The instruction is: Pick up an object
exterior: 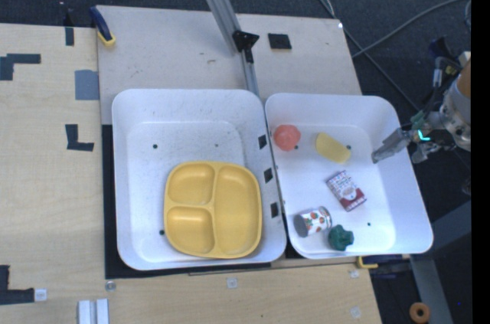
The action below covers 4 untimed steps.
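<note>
The claw (pixel 394 145) hovers at the right bin's (pixel 383 116) right rim; its state cannot be told. Nearest lies the yellow sponge-like block (pixel 332 147), probably light and soft, best pinched across its short sides.

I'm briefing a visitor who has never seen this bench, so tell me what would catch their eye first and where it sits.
The big yellow divided plate in the left bin stands out first, lying toward that bin's near edge. Next come the small bright things scattered in the right bin: a pink ball, a yellow block, a red-and-white packet, a small can and a green lump. The tool hangs over that bin's right rim.
</note>
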Each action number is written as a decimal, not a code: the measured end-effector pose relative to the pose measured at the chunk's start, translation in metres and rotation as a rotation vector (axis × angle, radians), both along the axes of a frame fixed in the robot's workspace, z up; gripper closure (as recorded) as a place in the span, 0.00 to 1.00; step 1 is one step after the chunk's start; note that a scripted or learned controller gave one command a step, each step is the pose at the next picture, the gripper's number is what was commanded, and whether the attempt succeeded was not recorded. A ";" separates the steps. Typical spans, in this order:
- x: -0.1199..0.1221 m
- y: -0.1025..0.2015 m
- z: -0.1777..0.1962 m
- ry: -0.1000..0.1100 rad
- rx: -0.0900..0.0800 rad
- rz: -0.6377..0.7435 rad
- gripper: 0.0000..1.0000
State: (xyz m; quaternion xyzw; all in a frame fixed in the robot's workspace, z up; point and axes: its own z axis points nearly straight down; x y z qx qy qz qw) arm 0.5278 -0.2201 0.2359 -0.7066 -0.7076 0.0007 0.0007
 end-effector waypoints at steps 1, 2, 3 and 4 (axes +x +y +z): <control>0.000 0.000 0.000 -0.001 0.000 0.000 0.00; 0.002 0.003 -0.044 0.004 0.001 0.000 0.00; -0.002 -0.002 -0.089 0.004 0.001 -0.001 0.00; 0.001 0.005 -0.133 -0.001 0.000 -0.001 0.00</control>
